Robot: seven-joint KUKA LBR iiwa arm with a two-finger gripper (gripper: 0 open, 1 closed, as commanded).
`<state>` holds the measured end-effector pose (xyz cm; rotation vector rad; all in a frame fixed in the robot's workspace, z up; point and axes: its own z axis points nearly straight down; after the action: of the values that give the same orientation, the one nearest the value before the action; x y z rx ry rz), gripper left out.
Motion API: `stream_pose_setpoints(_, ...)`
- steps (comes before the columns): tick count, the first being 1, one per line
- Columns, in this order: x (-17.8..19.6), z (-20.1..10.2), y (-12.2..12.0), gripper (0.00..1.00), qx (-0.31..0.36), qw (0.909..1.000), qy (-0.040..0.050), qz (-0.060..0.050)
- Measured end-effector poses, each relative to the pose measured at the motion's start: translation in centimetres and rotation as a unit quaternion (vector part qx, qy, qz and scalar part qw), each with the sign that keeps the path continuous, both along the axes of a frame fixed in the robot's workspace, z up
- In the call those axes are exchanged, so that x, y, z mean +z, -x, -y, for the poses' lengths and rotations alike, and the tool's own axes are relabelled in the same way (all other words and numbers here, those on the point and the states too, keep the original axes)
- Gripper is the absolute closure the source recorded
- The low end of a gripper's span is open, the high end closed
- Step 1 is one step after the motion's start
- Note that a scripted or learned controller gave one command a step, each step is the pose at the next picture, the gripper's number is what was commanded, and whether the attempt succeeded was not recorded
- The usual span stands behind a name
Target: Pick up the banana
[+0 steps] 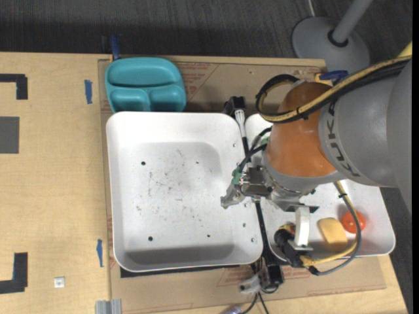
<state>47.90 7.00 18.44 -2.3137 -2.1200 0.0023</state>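
Banana (332, 231): taken to be the pale yellow lump in the right bin (387, 242), toward that bin's 5 o'clock corner (identification tentative, shape blunt and partly screened by cable). Lying on the bin floor, touching or just beside a small orange-red item (354, 222) at its 2 o'clock. Not lifted, not gripped.

Gripper (239, 190): at 9 o'clock from the lump and well apart from it, hanging over the seam between the two bins, at the 3 o'clock rim of the left bin (118, 175). Nothing seen held in it. Open or closed: cannot tell, tool too small and cluttered at this slant.

Arm (373, 129): reaching in from 3 o'clock, orange band (298, 139) above the wrist covering much of the right bin. Black and yellow cables (321, 259) looping at 6 o'clock of the wrist, close to the lump.

Teal tray (144, 87): outside the bins, at 12 o'clock of the left bin, not involved.

Progress, judged: barely begun. Approach not lined up with the target; grasp and lift both left to do. Likely needed next: shift toward 3 to 4 o'clock, descent over the lump, closure, lift (neighbouring orange-red item a possible nuisance).
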Motion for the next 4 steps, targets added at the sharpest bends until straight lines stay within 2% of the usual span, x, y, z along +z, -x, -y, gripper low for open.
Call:
stream_pose_setpoints(1, -6.0, -4.8, -0.5, 0.00, 0.027, 0.9996, -0.0005, 0.011)
stream_pose_setpoints(2, -9.8, -10.8, -0.1, 0.00, -0.104, 0.9946, 0.0004, 0.003)
stream_pose_setpoints(3, -6.7, -15.5, -2.0, 0.00, -0.148, 0.9890, 0.0010, 0.001)
stream_pose_setpoints(4, -2.6, -15.5, 0.0, 0.00, -0.008, 1.0000, 0.0010, 0.000)
